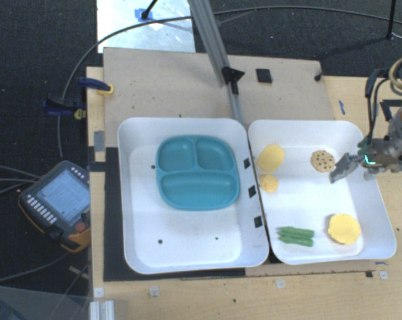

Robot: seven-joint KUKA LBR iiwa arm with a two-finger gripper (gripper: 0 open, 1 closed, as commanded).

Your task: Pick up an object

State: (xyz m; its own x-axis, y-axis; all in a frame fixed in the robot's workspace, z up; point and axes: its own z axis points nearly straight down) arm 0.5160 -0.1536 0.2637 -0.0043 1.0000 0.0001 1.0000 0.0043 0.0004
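Right bin (387, 239), contents listed from the near edge to the far one, clock directions taken from the bin's centre.

1. Green beans (296, 236), 7 o'clock, near the front wall. Probably a light toy; narrow and ridged, best pinched across the short width.
2. Yellow disc (344, 228), 5 o'clock. Flat and low, probably rigid plastic and slippery; take it by opposite rims.
3. Small yellow piece (269, 184), 9 o'clock, by the left wall. Awkward so close to the wall.
4. Cookie (322, 160), 1 o'clock. Thin, stiff, light; grip edge to edge. This looks the likeliest pick, as it is nearest the gripper.
5. Larger yellow round (271, 157), 10 o'clock, just beyond item 3.

Gripper (341, 170): at 2 o'clock, just right of the cookie, apart from it. Finger spread cannot be made out; nothing shows between them.

Left bin (131, 245): teal divided plate (198, 173).
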